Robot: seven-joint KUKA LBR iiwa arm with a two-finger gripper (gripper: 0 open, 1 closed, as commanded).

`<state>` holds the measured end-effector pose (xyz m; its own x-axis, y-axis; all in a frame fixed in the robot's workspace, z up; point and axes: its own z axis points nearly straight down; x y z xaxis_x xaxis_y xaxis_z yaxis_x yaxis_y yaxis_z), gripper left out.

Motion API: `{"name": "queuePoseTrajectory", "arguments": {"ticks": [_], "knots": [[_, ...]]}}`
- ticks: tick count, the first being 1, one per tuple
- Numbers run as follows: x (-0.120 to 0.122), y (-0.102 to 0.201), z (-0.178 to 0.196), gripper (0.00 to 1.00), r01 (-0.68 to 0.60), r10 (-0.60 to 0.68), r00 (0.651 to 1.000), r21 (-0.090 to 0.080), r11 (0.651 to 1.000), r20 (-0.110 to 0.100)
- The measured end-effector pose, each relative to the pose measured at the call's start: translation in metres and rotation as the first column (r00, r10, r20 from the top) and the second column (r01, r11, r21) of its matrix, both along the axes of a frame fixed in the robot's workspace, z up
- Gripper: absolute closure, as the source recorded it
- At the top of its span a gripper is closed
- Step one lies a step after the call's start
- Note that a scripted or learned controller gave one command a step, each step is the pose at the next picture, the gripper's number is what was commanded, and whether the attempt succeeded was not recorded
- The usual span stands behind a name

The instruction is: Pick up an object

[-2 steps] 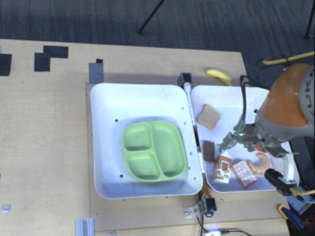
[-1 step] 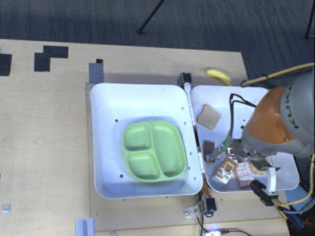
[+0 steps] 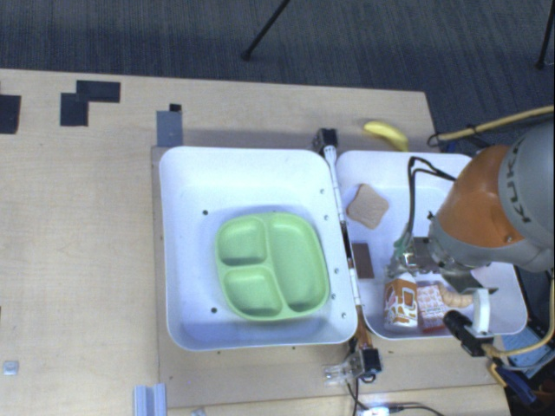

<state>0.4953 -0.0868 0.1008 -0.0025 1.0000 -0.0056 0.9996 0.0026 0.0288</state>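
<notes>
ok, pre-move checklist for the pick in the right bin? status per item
1. Arm over the right bin: ok, gripper sits low above its near side.
2. Target under gripper: ok, red-and-white packet lies just below it.
3. Object between the fingers: cannot tell, the wrist hides them.
4. Neighbours apart: ok, tan sponge-like piece and small brown block lie separate.
5. Left bin uninvolved: ok, green divided tray rests flat there.
6. Cable slack: cannot tell.
</notes>
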Motion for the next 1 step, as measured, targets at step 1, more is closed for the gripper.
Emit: {"name": "queuePoseTrajectory", "arguments": {"ticks": [1], "knots": [[0.0451,0.0616,0.0843,1.00,-0.003,0.003,1.000,0.007,1.000,-0.025]]}}
